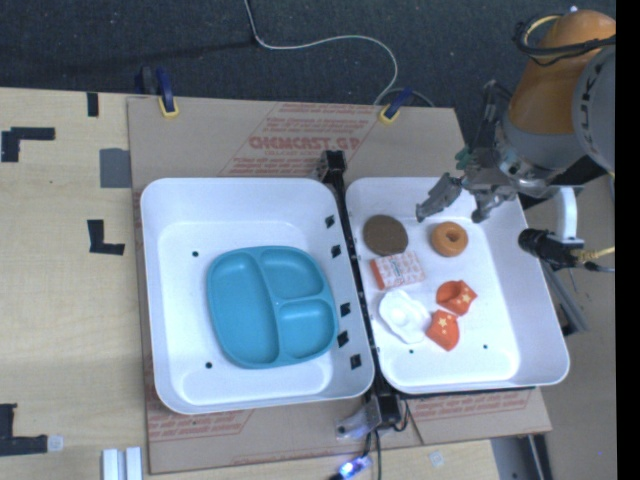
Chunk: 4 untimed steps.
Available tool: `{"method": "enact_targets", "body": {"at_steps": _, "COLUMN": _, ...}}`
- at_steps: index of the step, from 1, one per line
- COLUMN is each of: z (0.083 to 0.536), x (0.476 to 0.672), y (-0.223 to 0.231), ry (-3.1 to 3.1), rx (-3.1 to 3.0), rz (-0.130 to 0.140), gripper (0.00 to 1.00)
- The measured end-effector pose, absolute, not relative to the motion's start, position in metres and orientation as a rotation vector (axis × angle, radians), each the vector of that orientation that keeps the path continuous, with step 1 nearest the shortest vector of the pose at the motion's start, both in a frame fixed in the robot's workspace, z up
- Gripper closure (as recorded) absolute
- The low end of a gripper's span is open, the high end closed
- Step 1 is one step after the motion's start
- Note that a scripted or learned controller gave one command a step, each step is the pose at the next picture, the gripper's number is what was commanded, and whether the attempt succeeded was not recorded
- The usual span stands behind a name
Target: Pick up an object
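Note:
The right bin holds a brown round cookie, an orange doughnut, a red-and-white patterned packet, a white crumpled piece and two red pieces, one above the other. My gripper hangs over the bin's far part, just above and behind the doughnut, its two grey fingers spread open with nothing between them.
The left bin holds a blue three-part plate. Black clips line the seam between the bins. A white cable loops behind the bench. The arm's orange band rises at the far right.

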State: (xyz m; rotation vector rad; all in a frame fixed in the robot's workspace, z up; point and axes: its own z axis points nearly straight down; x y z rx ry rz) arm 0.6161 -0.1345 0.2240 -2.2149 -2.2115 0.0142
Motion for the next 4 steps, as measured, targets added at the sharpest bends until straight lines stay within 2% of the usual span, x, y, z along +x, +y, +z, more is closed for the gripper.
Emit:
{"method": "enact_targets", "body": {"at_steps": 1, "z": 0.231, "x": 0.619, "y": -0.134, "ry": -2.222, "rx": -2.219, "rz": 0.002, "gripper": 0.00}}
{"method": "enact_targets", "body": {"at_steps": 3, "z": 0.110, "x": 0.622, "y": -0.132, "ry": -2.220, "rx": -2.216, "rz": 0.008, "gripper": 0.00}}
{"method": "enact_targets", "body": {"at_steps": 4, "z": 0.085, "x": 0.622, "y": -0.132, "ry": -2.223, "rx": -2.220, "rz": 0.002, "gripper": 0.00}}
